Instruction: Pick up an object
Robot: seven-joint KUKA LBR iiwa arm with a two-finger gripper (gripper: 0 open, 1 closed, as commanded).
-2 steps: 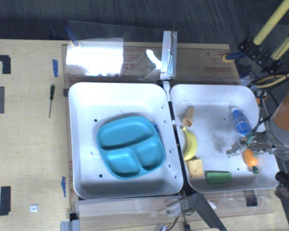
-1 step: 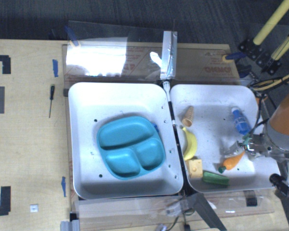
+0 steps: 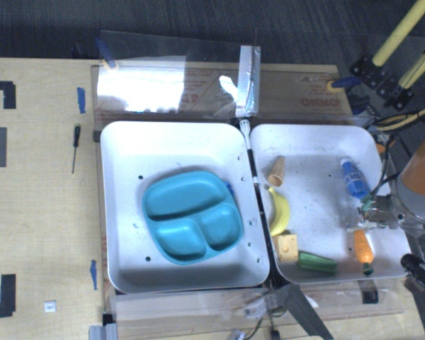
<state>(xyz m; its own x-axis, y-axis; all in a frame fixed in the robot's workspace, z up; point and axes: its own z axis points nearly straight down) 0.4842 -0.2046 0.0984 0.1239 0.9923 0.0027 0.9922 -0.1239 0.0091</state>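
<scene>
The right bin (image 3: 319,147) holds several small items. A blue bottle (image 3: 353,179) lies near its right wall, and an orange carrot (image 3: 363,246) lies below it. A green cucumber (image 3: 316,262) rests along the front wall, beside a tan cheese cube (image 3: 287,247). A yellow banana (image 3: 280,213) and a tan cone (image 3: 276,170) lie by the left wall. My gripper (image 3: 369,211) comes in from the right, low over the bin between the bottle and the carrot.
The left bin (image 3: 120,154) holds a blue divided plate (image 3: 192,216). A clear plastic sheet and a silver taped strip (image 3: 248,80) stand behind the bins. Yellow poles with black clamps (image 3: 382,76) and cables are at the upper right.
</scene>
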